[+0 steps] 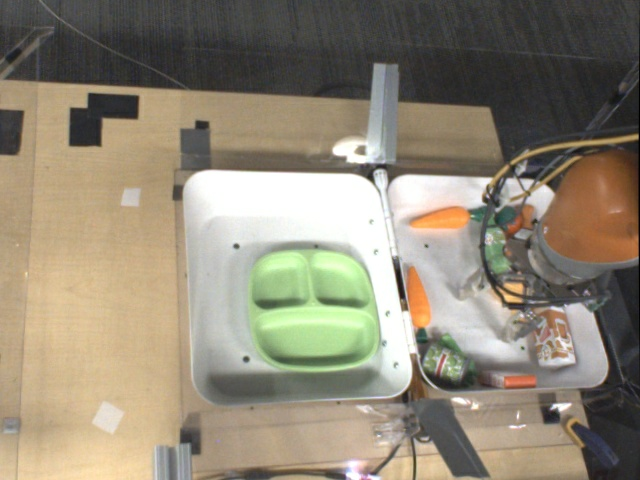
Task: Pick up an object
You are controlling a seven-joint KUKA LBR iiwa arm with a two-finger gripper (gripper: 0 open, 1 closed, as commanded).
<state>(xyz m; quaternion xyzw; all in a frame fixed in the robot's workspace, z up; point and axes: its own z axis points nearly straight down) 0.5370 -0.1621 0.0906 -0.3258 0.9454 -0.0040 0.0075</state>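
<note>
The right white bin (pixel 455 253) holds one orange carrot (pixel 440 218) near its back edge and a second carrot (pixel 417 297) lying along its left wall. A green leafy item (pixel 446 360) sits at the front left corner, with a small red stick (pixel 512 379) beside it. A red and white packet (pixel 553 337) lies at the front right. My gripper (pixel 508 290) hangs low over the right half of this bin, under the orange wrist band (pixel 598 208) and a bundle of cables. It is just left of and behind the packet, and the wrist hides much of it.
The left white bin (pixel 215 228) holds a green divided plate (pixel 313 308). A metal post (pixel 383 113) stands behind the seam between the bins. Tan bench surface spreads to the left.
</note>
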